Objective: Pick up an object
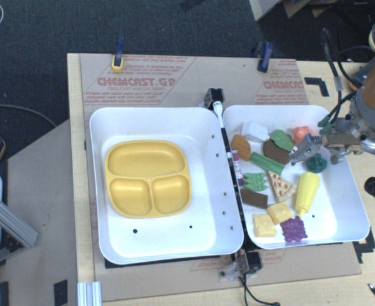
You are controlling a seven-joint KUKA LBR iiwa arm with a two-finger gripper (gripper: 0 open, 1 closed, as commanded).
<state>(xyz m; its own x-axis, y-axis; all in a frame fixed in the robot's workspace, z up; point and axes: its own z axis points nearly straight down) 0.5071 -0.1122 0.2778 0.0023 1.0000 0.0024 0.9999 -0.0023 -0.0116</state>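
Two white bins, one with a tray, one with toy food.

The left bin (104,171) holds a yellow divided tray (149,176); the right bin (346,215) holds toy food (283,190), including a yellow corn cob (307,191) and purple grapes (293,229). The gripper (309,150) hangs over them, fingers apart, gripping nothing. The board (193,75) reads "CHEMCAST GP".

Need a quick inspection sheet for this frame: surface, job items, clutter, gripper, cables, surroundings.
Surface: bench board bearing left bin and right bin, side by side.
Job's things: toy foods in the right bin, among them yellow corn, purple grapes, pizza slice, dark green piece.
Clutter: yellow divided tray in the left bin.
Gripper: gripper low over the right bin, beside the dark green piece; finger state unclear.
Cables: black cables near the arm; one at the front edge.
Surroundings: dark floor; two clamps at the back edge.
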